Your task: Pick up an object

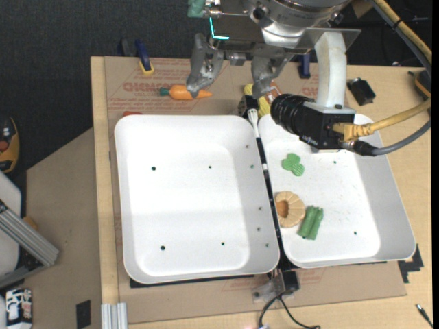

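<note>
My gripper [232, 84] hangs above the far edge of the bench, over the back rim where the two bins meet. It is open: its two grey fingers [201, 70] stand wide apart and nothing is between them. A small orange carrot with a green end [180, 93] lies just past the left bin [137, 184], touching or just beside the left fingertip. In the right bin [370, 211] lie a green clover-shaped piece [293, 164], a tan ridged round piece [289, 208] and a green pickle-shaped piece [311, 223].
A black cylindrical unit [305, 122] with a yellow cable juts over the right bin's far corner. Blue clamps [144, 57] hold the cardboard base at the back. A small orange-brown item [271, 92] sits by the right finger.
</note>
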Robot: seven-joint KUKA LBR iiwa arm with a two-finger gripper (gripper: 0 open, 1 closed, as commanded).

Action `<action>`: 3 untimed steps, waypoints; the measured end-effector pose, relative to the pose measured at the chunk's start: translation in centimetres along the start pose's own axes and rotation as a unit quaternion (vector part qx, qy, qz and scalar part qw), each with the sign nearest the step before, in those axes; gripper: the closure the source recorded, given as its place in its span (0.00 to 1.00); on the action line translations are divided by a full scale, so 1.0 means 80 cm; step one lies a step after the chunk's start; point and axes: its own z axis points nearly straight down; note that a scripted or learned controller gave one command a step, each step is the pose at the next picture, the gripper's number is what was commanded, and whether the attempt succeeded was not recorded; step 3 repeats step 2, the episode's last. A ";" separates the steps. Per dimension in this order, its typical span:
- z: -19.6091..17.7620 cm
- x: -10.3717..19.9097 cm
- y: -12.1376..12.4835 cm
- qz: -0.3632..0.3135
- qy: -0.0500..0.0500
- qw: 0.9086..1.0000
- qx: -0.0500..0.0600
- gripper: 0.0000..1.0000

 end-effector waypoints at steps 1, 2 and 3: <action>-0.014 0.001 0.000 -0.001 0.001 1.000 -0.002 1.00; -0.013 0.001 0.000 0.000 0.001 1.000 -0.001 0.00; -0.013 0.001 0.000 0.000 0.001 1.000 -0.001 0.00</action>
